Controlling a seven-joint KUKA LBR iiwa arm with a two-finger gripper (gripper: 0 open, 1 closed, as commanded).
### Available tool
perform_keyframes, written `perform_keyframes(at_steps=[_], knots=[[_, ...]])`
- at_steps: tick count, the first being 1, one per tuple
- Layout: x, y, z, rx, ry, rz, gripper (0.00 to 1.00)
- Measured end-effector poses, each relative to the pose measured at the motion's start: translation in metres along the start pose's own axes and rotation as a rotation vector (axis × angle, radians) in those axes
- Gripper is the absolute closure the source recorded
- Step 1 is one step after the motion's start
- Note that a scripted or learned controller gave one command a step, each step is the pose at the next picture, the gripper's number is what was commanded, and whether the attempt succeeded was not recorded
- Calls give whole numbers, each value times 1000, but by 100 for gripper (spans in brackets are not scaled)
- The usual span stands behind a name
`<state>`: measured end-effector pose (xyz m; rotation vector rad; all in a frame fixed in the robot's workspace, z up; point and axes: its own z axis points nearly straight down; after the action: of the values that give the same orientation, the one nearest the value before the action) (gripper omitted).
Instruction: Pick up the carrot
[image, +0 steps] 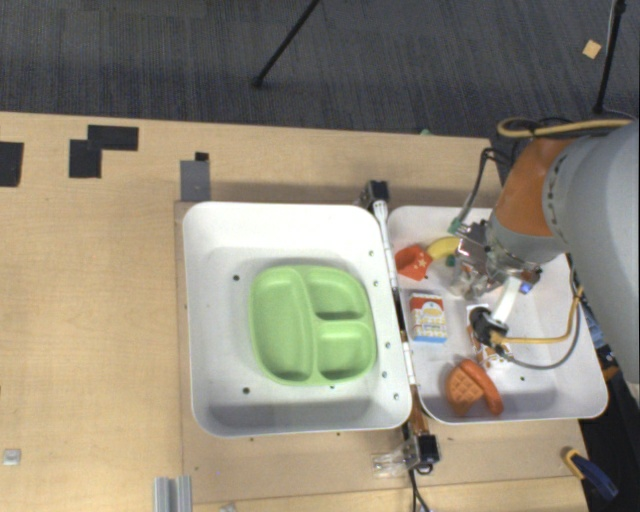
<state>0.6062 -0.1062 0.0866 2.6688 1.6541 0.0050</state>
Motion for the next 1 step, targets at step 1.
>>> perform_keyframes(at_steps=[1], knots=[[-105,-23,-1,-4,-5,-143,100]])
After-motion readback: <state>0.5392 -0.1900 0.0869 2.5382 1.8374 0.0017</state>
